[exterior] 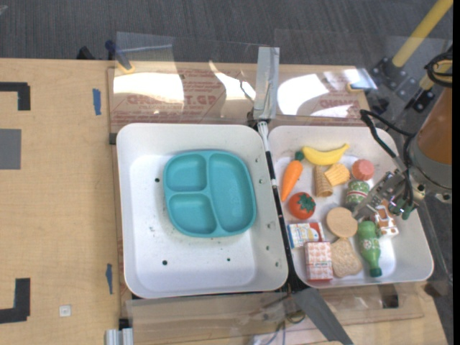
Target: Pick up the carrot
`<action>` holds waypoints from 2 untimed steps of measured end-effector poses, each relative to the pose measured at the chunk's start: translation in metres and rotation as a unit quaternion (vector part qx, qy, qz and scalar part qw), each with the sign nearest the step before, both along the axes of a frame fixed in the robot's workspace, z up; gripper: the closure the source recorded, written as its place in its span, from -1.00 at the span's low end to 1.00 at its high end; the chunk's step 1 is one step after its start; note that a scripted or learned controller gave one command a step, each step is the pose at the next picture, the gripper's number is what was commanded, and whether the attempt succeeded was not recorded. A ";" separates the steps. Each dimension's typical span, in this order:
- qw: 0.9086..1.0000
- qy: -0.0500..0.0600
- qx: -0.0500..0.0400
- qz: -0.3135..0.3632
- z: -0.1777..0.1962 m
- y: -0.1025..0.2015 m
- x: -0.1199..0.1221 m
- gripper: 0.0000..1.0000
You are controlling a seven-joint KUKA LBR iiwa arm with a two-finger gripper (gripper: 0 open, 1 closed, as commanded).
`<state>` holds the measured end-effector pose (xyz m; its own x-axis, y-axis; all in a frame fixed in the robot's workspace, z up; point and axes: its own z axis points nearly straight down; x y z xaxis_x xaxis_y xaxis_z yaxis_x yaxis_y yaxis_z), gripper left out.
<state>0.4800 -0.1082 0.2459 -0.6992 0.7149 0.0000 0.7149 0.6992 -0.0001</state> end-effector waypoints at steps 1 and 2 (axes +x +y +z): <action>1.000 0.000 0.000 0.000 0.000 0.001 0.000 -1.00; 1.000 0.002 0.001 -0.004 -0.064 0.059 0.030 -1.00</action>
